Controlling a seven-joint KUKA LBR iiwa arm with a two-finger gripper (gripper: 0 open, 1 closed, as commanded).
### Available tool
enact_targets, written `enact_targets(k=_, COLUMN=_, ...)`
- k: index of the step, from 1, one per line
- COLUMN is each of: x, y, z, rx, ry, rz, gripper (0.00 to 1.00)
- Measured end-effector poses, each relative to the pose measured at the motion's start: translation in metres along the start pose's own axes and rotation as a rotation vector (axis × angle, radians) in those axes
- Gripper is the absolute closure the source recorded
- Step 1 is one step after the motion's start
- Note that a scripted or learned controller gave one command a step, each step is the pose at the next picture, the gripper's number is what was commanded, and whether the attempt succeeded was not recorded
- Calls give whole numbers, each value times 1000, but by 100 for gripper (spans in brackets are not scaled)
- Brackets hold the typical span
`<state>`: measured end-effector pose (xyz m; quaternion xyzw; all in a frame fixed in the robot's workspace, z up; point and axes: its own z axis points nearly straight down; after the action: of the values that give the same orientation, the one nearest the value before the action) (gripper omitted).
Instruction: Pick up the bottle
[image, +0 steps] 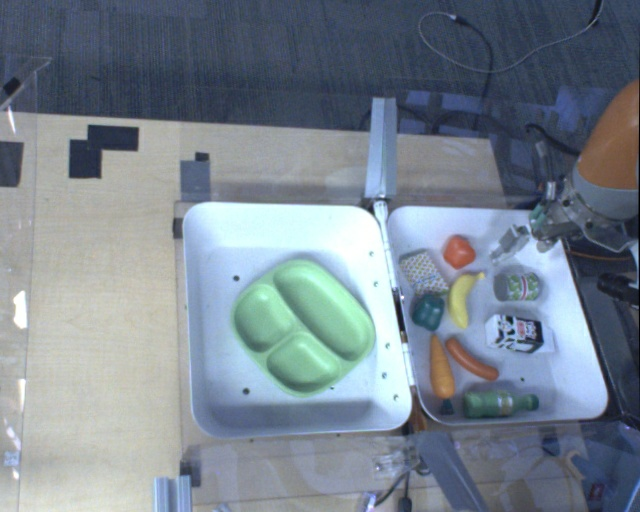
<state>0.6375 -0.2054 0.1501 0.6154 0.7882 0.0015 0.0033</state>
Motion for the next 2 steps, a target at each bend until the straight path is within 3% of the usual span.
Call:
enact_targets(k=1, x=-8, y=33, z=-54, rx=-3, ry=-2, rz=1, gripper=0)
enact_targets(k=2, x=66, y=-37, z=-3, rx=3, ry=2, rz=225, gripper=0)
